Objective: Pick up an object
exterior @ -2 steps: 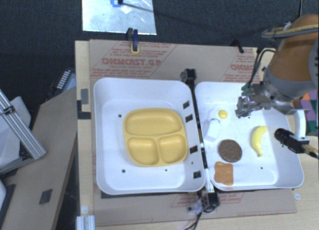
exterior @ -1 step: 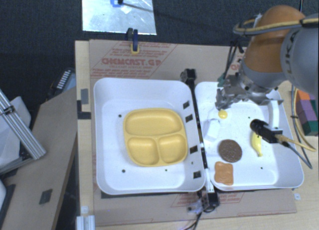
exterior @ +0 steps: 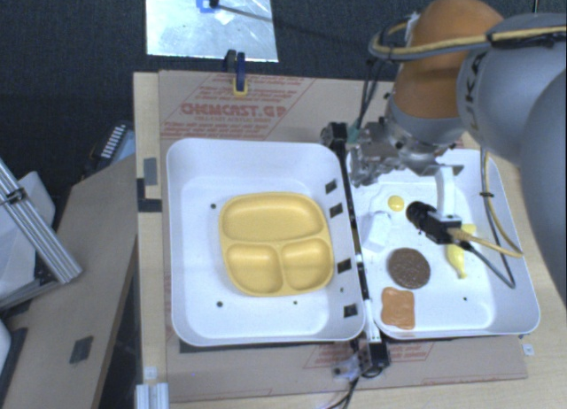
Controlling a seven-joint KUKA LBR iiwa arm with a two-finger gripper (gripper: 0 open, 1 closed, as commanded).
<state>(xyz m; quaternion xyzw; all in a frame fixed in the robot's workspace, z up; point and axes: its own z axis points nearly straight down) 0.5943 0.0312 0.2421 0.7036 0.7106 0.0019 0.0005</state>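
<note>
I saw two white bins: the left bin held one yellow tray, and the right bin held one brown cookie, one tan cracker, one banana and one small yellow disc. I judged the cookie light, stiff and thin, best pinched across its rim. The gripper hung over the right bin's far-left corner, and I could not tell its state.

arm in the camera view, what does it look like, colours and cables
The arm is bulky and rounded, with smooth grey casing and a wide orange band above the wrist. Yellow and black cables loop across the band, and another yellow cable trails lower down. The gripper end is a cluster of metallic grey and black parts.
</note>
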